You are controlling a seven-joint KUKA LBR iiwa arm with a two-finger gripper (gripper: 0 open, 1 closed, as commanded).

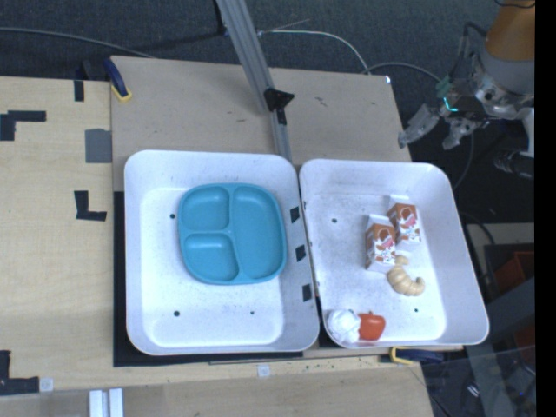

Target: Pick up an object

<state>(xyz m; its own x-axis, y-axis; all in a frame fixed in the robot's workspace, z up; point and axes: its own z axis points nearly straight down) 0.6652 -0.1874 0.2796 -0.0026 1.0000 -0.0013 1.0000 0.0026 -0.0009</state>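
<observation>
We're looking down on the worktop with its two white bins side by side. Up at the top right the arm leans in, orange band showing above the wrist, and its hand hangs outside the bins, above the far right corner of the worktop and well apart from everything inside them. We see its two fingers spread apart, with nothing between them.

Over in the left bin there's a blue divided plate, three compartments, lying flat toward the middle.

The right bin is where the action could be. We've got two small cartons, white and orange: the first carton sits near the bin's centre, the second carton is just beside it on its right, the two touching or very nearly so. Just below them lies a pale, curved croissant-like toy, close under the first carton. Down at the near edge we spot a white crumpled object and, touching it on its right, a small red piece; what these are we can't tell.

A grey metal pole slants across the worktop from the top.
</observation>
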